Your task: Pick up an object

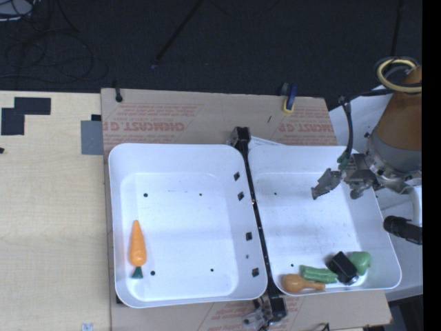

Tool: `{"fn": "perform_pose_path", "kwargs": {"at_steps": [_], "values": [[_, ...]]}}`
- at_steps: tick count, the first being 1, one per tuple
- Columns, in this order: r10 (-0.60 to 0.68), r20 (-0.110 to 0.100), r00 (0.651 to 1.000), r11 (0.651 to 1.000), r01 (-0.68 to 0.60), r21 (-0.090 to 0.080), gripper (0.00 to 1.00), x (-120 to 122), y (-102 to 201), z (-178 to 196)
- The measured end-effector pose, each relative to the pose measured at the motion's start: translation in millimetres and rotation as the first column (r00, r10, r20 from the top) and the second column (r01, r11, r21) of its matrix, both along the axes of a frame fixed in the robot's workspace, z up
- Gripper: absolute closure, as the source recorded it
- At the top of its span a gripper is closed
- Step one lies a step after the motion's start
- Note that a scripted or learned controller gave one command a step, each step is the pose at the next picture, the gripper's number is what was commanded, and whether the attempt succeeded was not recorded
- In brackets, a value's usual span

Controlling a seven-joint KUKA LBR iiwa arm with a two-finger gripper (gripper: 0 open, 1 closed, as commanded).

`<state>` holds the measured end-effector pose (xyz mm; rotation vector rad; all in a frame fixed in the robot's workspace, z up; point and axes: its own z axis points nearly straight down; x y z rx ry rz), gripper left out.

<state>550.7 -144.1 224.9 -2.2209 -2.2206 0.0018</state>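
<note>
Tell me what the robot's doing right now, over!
Gripper open, holding nothing, above right bin. Carrot alone in left bin. Green, black, orange toys clustered at right bin's near edge. Nothing blocking.

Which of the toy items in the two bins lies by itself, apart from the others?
The orange carrot, alone near the left wall of the left bin. The others, green, black and orange pieces, cluster at the right bin's near edge.

Both bins (180, 158) are white. My left bin holds an orange carrot (137, 244) with a dark green tip. My right bin holds green pieces (318, 274), a black block (342, 267) and a tan-orange gourd (300, 283).
</note>
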Motion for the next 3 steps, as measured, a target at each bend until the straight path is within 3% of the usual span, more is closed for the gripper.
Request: {"fn": "perform_pose_path", "kwargs": {"at_steps": [1,2,3], "values": [[0.011,0.010,1.000,1.000,-0.011,0.003,0.00,24.0,89.0,90.8],[0.006,0.017,1.000,1.000,-0.006,0.001,0.00,18.6,128.4,257.5],[0.000,-0.007,1.000,1.000,0.000,-0.002,0.00,95.0,107.6,108.6]]}}
